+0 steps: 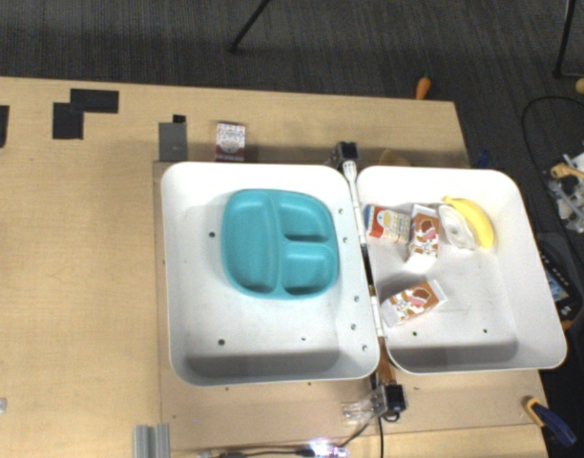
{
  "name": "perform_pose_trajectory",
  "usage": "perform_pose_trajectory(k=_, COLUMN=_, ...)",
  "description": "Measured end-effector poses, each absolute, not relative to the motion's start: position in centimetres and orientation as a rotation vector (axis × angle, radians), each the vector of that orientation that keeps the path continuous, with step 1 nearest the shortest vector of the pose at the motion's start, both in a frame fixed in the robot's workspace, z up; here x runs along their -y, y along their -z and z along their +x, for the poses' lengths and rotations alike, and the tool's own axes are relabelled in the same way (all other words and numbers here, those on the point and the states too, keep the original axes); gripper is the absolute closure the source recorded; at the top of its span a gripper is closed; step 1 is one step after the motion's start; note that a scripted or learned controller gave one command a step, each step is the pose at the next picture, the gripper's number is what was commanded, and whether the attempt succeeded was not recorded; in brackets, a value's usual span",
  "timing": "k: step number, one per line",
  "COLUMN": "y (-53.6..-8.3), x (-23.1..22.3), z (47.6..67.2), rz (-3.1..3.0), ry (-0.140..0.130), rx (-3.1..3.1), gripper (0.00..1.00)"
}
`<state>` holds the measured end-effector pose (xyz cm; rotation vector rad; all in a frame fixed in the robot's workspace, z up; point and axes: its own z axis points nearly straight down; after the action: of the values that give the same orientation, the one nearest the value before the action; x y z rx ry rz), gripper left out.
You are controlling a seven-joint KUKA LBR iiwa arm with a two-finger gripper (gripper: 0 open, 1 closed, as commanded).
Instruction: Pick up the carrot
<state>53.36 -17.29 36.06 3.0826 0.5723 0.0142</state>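
Observation:
The right bin [521, 284] holds a yellow banana [473, 219] at its far side, lying against a white cup-like item [455, 229]. Left of them lie two small printed snack packets [388, 223] [425, 236]. A third packet [413, 302] lies nearer the bin's middle. A small orange object [423, 87] sits at the far edge of the bench; I cannot tell what it is.
The left bin [192, 284] holds a teal divided plate [279, 242]. A small printed box [231, 140] and a grey block [173, 139] stand on the bench behind the left bin. Cables and clutter lie off the bench at the right.

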Motion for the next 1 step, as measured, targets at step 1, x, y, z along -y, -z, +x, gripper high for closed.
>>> perform_pose_trajectory(k=1, y=-30.05, x=20.74, z=48.64, rz=3.069, ry=0.002, rx=-0.662, gripper=1.00)
